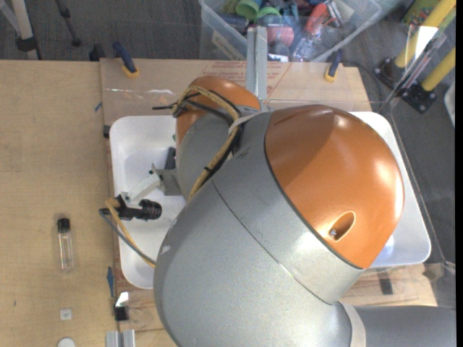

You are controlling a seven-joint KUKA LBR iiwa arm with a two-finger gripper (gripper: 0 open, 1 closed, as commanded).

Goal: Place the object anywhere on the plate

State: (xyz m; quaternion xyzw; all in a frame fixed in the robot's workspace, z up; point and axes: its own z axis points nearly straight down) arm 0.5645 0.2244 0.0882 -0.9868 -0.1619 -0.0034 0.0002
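Big grey-orange arm [289,223] looms over both white bins [134,157], blocking most of them. Jaws hidden, state impossible to tell. Object and plate hidden. Small vial [65,243] lies on desk [43,136], left.

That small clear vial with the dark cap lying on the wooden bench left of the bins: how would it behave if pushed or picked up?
The small clear vial with a dark cap lies on its side on the wooden bench, so a nudge would probably roll it. It looks like smooth glass or plastic, likely slippery and perhaps fragile. It appears slim, so probably light.
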